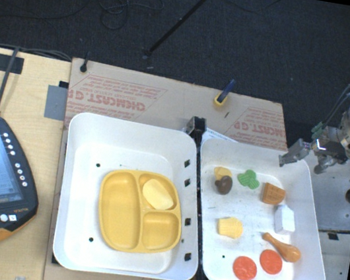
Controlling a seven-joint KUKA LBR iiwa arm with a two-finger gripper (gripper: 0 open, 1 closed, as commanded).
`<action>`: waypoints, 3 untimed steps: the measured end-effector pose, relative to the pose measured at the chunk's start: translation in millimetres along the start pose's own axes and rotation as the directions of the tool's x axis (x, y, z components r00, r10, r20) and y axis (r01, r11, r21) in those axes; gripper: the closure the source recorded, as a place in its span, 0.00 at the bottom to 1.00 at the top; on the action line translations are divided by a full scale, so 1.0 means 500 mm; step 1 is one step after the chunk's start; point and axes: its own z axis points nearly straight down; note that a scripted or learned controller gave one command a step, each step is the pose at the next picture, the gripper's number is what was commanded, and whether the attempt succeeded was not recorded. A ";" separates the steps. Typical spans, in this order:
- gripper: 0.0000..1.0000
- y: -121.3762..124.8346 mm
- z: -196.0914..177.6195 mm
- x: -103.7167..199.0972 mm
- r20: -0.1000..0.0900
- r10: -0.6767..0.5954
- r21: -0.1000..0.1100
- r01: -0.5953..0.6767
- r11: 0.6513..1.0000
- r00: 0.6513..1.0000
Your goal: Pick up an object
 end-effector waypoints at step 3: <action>0.00 0.043 0.322 0.123 0.001 0.002 0.001 -0.002 1.000 1.000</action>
